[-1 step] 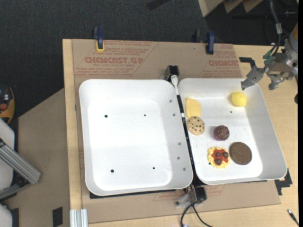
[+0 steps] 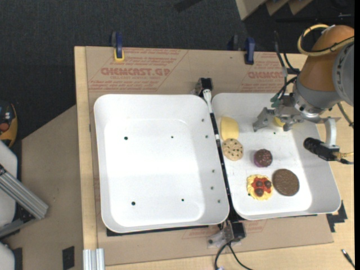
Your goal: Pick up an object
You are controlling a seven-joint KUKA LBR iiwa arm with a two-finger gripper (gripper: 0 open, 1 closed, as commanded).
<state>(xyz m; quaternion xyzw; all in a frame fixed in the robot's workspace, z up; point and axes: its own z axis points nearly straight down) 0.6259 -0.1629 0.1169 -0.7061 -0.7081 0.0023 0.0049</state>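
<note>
Camera view: hand (image 2: 274,120) spread open, gripping nothing, over right bin (image 2: 315,198) — yellow block (image 2: 229,127), cookie (image 2: 232,149) and three more toy foods below-left; counter (image 2: 140,72) sheet reads "CHEMCAST GP".

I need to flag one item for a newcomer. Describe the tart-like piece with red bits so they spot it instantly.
Start at the right bin, the one holding all the small food pieces. Along its near edge sit two round items side by side: the tart is the left one, next to the flat brown disc. It alone has a yellow base topped with red berries.
</note>
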